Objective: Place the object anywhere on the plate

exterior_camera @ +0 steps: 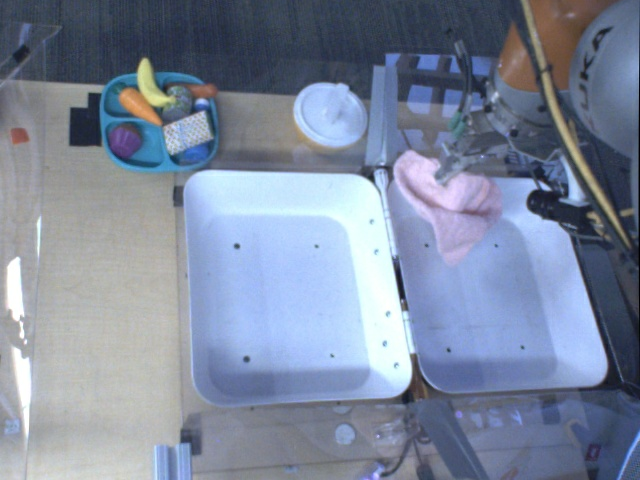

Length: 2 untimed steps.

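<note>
A pink cloth (455,208) hangs bunched over the far left part of the right bin (520,368). My gripper (447,168) is at the cloth's top edge, shut on a fold of it, with the fabric drooping below the fingers. The blue divided plate (104,128) sits on the bench at the far left, beyond the left bin (290,368). It holds toy food: a banana (150,83), a carrot (138,105), a purple piece (125,140) and a patterned block (190,131).
A white lidded tub (330,115) stands on the bench behind the left bin, between the plate and the arm. A metal divider (378,118) rises at the back between the bins. Cables and the arm's body crowd the upper right.
</note>
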Each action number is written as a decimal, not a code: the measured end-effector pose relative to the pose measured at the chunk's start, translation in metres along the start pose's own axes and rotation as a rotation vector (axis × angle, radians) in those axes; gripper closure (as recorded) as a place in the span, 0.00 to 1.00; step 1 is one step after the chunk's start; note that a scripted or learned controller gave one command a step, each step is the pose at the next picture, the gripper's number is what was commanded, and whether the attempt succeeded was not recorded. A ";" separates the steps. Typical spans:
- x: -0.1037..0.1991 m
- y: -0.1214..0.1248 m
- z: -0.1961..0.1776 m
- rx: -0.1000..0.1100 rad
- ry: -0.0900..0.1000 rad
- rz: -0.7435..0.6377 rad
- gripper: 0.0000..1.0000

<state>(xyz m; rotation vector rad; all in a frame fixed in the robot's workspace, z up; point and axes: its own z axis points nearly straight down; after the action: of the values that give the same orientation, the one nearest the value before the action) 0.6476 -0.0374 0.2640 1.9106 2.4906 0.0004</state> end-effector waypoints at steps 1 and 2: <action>0.002 0.001 0.040 0.001 0.000 -0.006 1.00; 0.058 -0.001 0.040 -0.002 0.001 -0.412 1.00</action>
<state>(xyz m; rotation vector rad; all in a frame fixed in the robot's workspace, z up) 0.6313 0.0182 0.2238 1.3611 2.8280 0.0037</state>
